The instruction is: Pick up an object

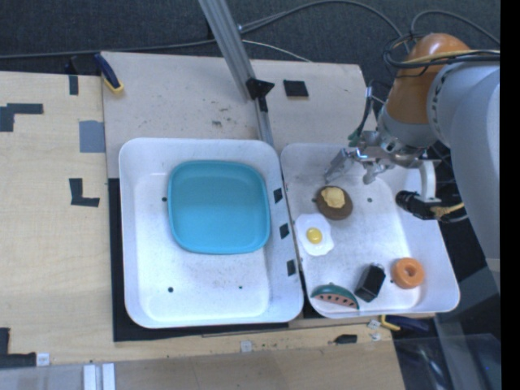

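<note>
Camera view, nearest edge first: a watermelon slice (334,297), a black block (370,282) and an orange doughnut (407,272) lie along the right bin's (422,226) front, a fried egg (314,238) behind them. The likeliest target, a brown round cake with a yellow top (333,202), sits mid-bin, small and domed. Just beyond it the pincer (353,171) hangs spread and empty; it should centre over the cake before dropping and closing. The left bin (138,242) holds a blue plate (218,206).

You're looking down on a pale wooden worktop (49,218) marked with grey and black tape patches (92,135). Dark carpet (97,10) lies beyond its far edge, crossed by loose cables (325,10). A slanted metal post (231,43) rises from the worktop's middle.
</note>
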Controlling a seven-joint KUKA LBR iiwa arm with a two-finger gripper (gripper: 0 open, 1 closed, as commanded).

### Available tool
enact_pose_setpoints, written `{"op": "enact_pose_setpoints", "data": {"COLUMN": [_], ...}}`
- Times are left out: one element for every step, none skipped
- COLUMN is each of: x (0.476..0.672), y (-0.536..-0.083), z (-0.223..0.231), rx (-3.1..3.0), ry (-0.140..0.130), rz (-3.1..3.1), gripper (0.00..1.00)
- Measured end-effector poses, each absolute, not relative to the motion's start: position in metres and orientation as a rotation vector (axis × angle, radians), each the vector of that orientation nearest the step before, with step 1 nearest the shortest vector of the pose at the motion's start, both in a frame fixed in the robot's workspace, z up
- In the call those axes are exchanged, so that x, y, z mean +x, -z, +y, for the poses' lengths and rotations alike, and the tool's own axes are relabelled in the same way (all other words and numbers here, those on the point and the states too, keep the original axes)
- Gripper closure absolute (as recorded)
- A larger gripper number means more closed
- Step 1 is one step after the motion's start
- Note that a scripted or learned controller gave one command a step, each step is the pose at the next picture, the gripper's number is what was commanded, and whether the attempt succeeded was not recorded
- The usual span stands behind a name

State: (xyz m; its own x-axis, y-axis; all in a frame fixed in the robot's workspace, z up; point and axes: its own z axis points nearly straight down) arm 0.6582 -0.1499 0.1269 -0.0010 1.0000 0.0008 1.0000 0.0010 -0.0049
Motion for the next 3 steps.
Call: {"op": "enact_pose_setpoints", "data": {"x": [0.658,0.659,0.666], "y": [-0.087,-0.1,-0.144], "z": [-0.149,-0.15,-0.15], "rx": [-2.22,-2.221,-2.223], "ry": [-0.002,0.0,0.003], "rz": [-2.221,-2.223,-2.224], "gripper": [0.0,1.0,1.0]}}
